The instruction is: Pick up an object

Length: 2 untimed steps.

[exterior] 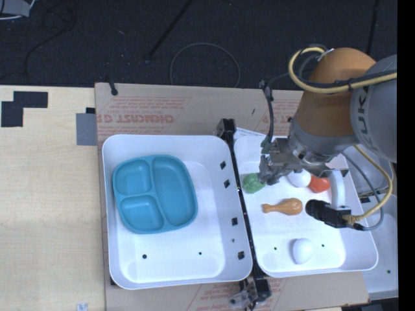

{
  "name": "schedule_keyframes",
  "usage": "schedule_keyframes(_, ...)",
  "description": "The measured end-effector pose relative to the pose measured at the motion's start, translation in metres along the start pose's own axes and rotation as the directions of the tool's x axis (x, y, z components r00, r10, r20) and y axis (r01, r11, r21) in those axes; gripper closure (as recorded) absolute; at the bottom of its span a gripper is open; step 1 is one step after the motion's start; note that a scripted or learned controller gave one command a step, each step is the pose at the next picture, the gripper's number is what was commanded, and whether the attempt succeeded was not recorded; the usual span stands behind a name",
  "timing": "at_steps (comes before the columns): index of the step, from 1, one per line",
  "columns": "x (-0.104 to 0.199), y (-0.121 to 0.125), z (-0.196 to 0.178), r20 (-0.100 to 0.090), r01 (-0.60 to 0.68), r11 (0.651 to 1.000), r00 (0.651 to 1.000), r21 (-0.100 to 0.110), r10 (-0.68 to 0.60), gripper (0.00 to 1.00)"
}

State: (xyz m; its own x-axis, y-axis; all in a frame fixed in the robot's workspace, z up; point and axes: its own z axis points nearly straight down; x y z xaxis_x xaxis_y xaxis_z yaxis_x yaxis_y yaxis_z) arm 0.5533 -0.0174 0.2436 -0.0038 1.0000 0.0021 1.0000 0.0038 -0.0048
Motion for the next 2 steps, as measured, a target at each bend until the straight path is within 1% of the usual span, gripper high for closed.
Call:
schedule_keyframes(1,0.042,-0.019,-0.002,0.000,0.000,1.000,1.000,0.001,0.000,1.00)
schedule_keyframes(2,0.096,-0.037,0.015,0.001,0.000,1.000,1.000,0.002,0.000,1.00)
